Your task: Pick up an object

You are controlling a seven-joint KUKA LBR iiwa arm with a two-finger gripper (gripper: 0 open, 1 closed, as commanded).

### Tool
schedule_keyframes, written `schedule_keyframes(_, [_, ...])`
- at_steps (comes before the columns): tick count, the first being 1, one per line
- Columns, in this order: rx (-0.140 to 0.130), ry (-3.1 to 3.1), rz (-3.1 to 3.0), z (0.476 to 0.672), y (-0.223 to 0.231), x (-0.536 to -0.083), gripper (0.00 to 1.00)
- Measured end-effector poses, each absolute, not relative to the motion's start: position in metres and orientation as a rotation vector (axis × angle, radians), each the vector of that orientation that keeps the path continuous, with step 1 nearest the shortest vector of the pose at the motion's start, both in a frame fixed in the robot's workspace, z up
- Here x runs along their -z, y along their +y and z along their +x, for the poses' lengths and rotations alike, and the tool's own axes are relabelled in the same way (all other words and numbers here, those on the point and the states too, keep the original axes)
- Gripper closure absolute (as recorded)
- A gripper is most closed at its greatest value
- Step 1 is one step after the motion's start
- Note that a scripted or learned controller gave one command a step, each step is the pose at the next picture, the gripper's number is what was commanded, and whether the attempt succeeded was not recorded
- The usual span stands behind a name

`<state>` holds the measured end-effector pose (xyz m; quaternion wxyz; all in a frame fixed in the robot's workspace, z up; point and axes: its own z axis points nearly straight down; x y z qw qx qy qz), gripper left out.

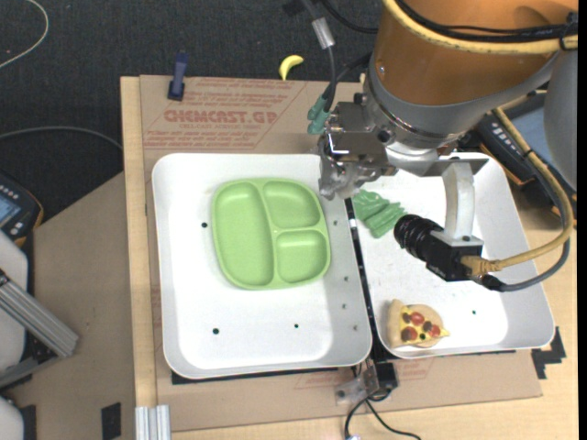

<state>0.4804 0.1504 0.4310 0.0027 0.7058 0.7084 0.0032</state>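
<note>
My gripper (pixel 337 180) hangs low over the seam between the two bins, at the far end of the right bin (pixel 514 246). A green ridged toy (pixel 378 213) lies just right of and below it, partly hidden by the wrist. Whether they touch I cannot tell. A toy pizza slice (pixel 415 324) with red toppings rests at the right bin's near left corner. In the left bin (pixel 183 273) sits a light green divided plate (pixel 271 232).
A black cylindrical unit (pixel 431 244) with a cable hangs from the wrist over the middle of the right bin. Behind the bins, on the cardboard sheet (pixel 229 108), are a blue clip (pixel 177 78) and a small yellow banana (pixel 291 64).
</note>
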Motion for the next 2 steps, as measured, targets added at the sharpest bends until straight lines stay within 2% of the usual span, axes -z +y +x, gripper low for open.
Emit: schedule_keyframes(2, [-0.015, 2.222, 2.209, 0.481, 0.151, -0.451, 1.00])
